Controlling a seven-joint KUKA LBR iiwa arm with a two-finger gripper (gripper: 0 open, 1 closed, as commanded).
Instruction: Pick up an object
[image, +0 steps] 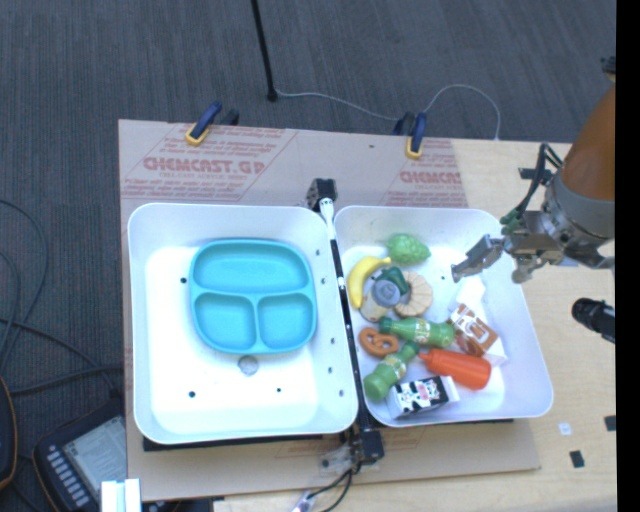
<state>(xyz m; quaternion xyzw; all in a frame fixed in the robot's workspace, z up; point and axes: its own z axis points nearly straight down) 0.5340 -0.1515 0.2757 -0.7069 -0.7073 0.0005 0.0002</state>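
From my feed, the pincer (497, 260) hangs over the upper right part of the right bin (520, 395), its two fingers spread apart with nothing between them. One dark finger (473, 259) points left toward the pile of toys.

The toys lie below and left of the pincer, crowded in the middle of that bin. Nearest to it is a small red and white carton (473, 330), just below the fingers and apart from them. A green leafy piece (408, 248) sits to the left of the pincer, near the bin's upper side. Beside it I see a yellow banana (361, 277) touching a round grey and green piece (388, 290). Lower down lie a green bottle (417, 331), an orange carrot (456, 367), a pretzel (377, 342) and a black and white milk carton (419, 396).

The left bin (165, 400) holds a blue divided plate (253, 297), well apart from the pincer.
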